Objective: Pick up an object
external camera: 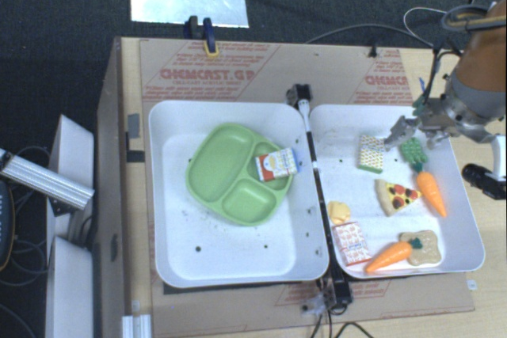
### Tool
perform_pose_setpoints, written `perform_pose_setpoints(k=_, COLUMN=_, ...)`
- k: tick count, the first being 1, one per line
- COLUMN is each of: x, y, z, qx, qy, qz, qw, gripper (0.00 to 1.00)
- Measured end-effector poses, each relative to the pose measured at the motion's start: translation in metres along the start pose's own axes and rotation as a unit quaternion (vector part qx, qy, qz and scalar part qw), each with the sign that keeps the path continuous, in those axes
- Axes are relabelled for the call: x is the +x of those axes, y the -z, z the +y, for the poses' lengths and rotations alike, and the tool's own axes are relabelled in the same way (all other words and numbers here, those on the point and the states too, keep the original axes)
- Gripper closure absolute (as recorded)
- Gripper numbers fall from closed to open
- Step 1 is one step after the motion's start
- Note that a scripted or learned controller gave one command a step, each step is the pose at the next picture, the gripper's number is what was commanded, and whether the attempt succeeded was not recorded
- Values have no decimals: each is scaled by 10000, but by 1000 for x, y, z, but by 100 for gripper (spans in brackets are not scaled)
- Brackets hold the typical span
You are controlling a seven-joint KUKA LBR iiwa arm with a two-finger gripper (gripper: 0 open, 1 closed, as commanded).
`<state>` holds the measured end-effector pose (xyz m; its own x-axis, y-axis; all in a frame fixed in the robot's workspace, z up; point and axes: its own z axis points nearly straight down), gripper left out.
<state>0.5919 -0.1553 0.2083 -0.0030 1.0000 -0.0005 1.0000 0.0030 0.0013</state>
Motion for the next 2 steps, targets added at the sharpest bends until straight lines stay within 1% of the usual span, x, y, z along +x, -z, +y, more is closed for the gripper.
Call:
perform_pose_setpoints(k=1, x=-51, y=-119, z=17, qx=10, qy=-10, qz=4, qw=10000, gripper=0)
perform_pose_setpoints(k=2, x=-51, y=-124, z=-69, qx=0, qy=-10, qz=-1, qw=10000, gripper=0)
